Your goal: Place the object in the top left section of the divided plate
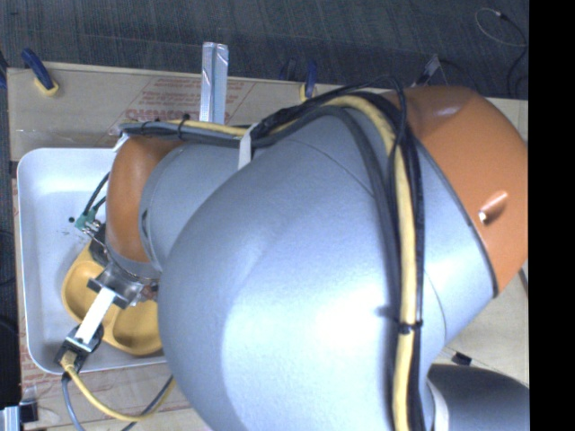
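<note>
A white bin [36,241] sits at nine o'clock on a cardboard-covered bench [162,92]. Blue clamps [38,68] grip the bench's far edge at ten and twelve o'clock (one beside a silvery upright post [214,81]). Dark carpet [269,16] spans the top.

Arm [296,285]: bulky rounded grey shell, orange bands [476,187], yellow and black cables [404,205] along it, possibly zip-tied; white wrist bracket [94,321].
</note>
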Robot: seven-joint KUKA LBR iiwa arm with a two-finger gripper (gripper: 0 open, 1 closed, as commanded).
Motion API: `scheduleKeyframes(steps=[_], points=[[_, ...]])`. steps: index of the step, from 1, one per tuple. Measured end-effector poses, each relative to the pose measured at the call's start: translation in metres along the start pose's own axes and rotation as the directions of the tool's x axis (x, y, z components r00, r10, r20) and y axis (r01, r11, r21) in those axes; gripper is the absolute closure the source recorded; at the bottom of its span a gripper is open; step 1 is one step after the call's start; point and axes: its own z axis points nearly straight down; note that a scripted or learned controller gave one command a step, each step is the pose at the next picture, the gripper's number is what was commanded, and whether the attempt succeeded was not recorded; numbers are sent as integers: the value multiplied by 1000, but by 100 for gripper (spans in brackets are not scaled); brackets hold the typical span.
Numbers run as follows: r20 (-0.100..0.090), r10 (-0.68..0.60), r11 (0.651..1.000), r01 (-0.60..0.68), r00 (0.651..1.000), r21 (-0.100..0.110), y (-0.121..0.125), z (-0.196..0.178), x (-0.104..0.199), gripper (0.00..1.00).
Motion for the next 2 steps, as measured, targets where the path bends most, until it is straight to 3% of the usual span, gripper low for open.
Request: scheduleKeyframes(steps=[1,2], points=[[0,0,1000,0,1000,0,0,0,0,0],[0,0,1000,0,1000,0,0,0,0,0]])
